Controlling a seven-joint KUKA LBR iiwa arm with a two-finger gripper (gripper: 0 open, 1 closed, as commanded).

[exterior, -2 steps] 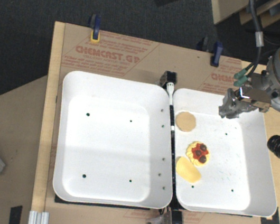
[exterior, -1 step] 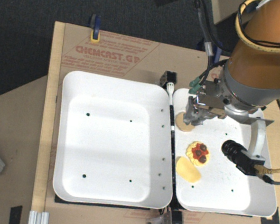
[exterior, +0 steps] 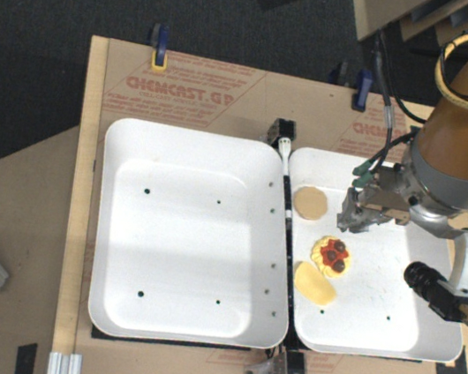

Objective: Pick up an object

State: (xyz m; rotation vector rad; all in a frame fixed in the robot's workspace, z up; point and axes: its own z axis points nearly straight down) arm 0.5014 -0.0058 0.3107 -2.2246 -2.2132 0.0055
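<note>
Pale yellow curved toy slice [exterior: 314, 285] in right white bin [exterior: 386, 338], touching round red-topped toy tart [exterior: 331, 256] | tan round disc [exterior: 310, 203] near divider | end effector [exterior: 356, 214] beside disc, grip state unclear

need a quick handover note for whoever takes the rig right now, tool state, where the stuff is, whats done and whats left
Tool: above the right bin, near its back, with nothing seen between its fingers; whether it is open or shut can't be told.
Things: all three lie in the right bin's left part. The tan round disc is just left of the tool; the yellow piece with red and dark bits is below the tool; the pale yellow piece touches it on the near side.
Done: nothing lifted yet.
Left: grasp one object and lift it.
</note>
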